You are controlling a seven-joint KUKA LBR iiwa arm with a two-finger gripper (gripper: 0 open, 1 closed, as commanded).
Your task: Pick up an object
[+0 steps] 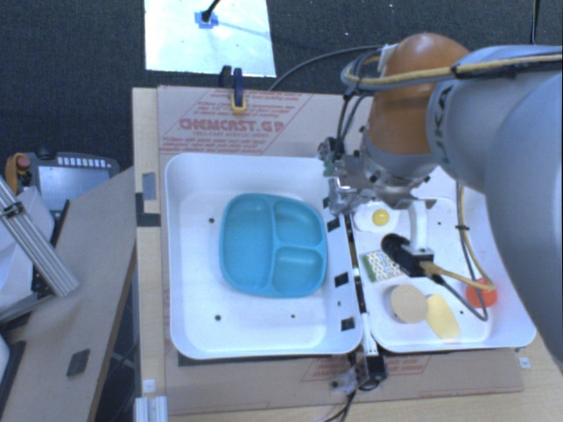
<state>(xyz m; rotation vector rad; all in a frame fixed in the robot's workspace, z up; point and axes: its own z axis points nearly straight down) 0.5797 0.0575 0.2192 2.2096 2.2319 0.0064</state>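
Blue tray point(271, 244): we see smooth, slightly glossy plastic.
White bins point(193, 236): we see smooth moulded plastic, soft sheen.
Sheet under the bins point(233, 123): we see matt printed cardboard.
Arm shell point(501, 121): we see smooth grey, satin.

Blue divided plate point(273, 244) sits alone in the left bin point(189, 323). Arm's gripper point(341, 193) hangs over the divider, right bin point(510, 323) has small food toys.
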